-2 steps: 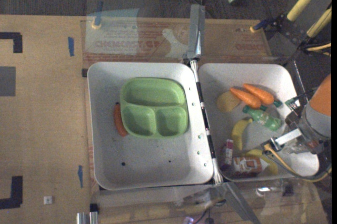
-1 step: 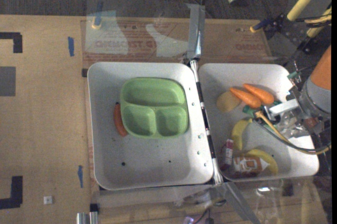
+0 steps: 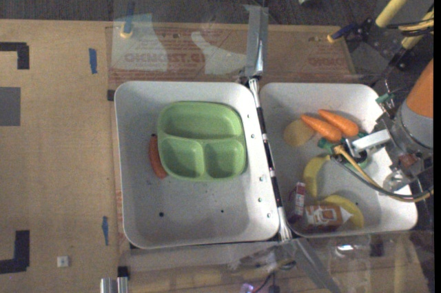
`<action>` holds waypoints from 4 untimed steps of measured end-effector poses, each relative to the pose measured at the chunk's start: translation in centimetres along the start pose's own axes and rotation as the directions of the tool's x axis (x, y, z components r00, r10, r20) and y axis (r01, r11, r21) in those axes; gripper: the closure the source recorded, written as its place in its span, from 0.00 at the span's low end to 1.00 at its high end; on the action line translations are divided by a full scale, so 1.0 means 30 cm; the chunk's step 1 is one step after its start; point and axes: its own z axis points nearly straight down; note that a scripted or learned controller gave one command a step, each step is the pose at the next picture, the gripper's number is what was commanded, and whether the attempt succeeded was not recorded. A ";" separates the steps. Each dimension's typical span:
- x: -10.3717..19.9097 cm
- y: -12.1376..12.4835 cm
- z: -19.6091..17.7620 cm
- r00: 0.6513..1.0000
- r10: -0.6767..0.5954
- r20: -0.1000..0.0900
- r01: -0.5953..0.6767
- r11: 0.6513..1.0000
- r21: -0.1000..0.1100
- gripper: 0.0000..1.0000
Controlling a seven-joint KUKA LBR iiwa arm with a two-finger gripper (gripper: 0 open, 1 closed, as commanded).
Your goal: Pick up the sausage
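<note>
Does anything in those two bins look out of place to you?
Yes: the sausage lies in the left bin, wedged beside the green divided plate instead of on it, apart from the other food, which sits in the right bin.

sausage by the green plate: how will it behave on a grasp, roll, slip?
The sausage looks like a smooth, rounded cylinder, so it probably rolls if nudged sideways. It lies tight against the green plate, which may block one finger and leave little room. Its slight sheen suggests a toy-like, slippery skin; likely light and fairly stiff.
</note>
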 end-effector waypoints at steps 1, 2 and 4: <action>-0.100 0.159 0.350 0.999 0.032 -0.001 -0.032 0.999 0.000 0.00; 0.123 0.291 0.376 0.995 0.099 0.010 -0.099 0.995 0.024 0.00; 0.022 0.258 0.325 0.995 0.103 -0.005 -0.103 0.995 0.006 0.00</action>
